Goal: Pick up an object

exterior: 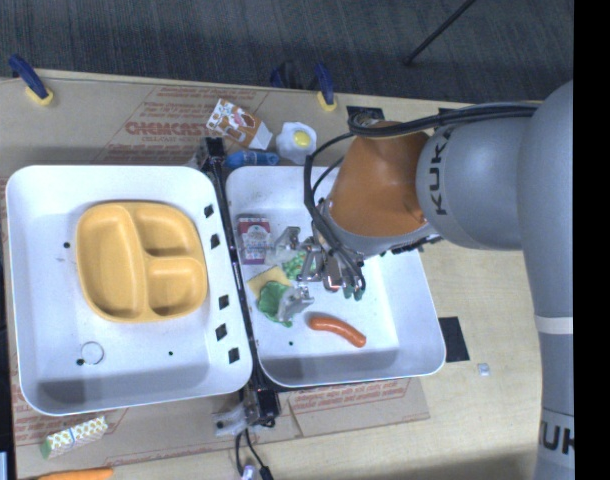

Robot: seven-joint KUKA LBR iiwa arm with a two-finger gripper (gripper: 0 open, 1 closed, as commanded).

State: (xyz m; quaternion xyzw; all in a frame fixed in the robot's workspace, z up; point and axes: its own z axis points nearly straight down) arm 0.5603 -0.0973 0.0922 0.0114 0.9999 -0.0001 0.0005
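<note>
Beside pincer: green toy, orange carrot, red packet.

Dark grey carpet floor lies beyond the cardboard-covered bench.

Just one fixed camera up above the desk, angled down, both bins fully in frame.

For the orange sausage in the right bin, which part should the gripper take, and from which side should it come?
Probably the middle of the orange sausage, from straight above. It lies flat on the floor of the right bin, long and thin, running up-left to down-right, apart from the green pieces. The fingers would best close across its narrow width.
</note>
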